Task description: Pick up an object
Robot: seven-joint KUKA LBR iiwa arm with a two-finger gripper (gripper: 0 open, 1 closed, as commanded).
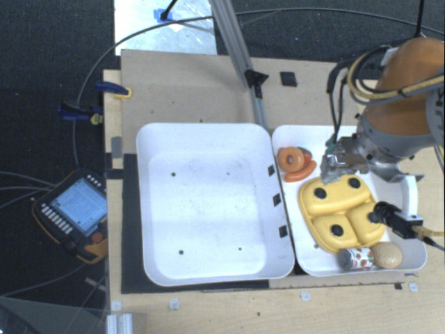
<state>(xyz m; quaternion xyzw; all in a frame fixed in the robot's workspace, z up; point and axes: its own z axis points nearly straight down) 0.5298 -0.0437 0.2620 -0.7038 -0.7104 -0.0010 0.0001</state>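
1. The grey arm (407, 113) with its orange band is reaching in from the right and hanging over the upper part of the right bin (417, 259).
2. The gripper (338, 164) is sitting at the arm's lower left end, just above the top edge of a large yellow moulded object (341, 213); whether its fingers are open or closed cannot be told, because the metal parts are blurring together there.
3. Nothing is visibly sitting between the fingers.
4. The yellow object, marked with dark round spots, is lying in the middle of the right bin and taking up most of its floor.
5. An orange ring-shaped toy (295, 161) is lying in the bin's upper left corner, just left of the gripper.
6. A small patterned can (356, 259) and a tan rounded object (388, 255) are resting side by side at the bin's lower edge, below the yellow object.
7. The left bin (205, 200) is sitting just beside the right one on the bench (181, 89).
8. A handheld control pendant (75, 211) is lying off the bench to the left.
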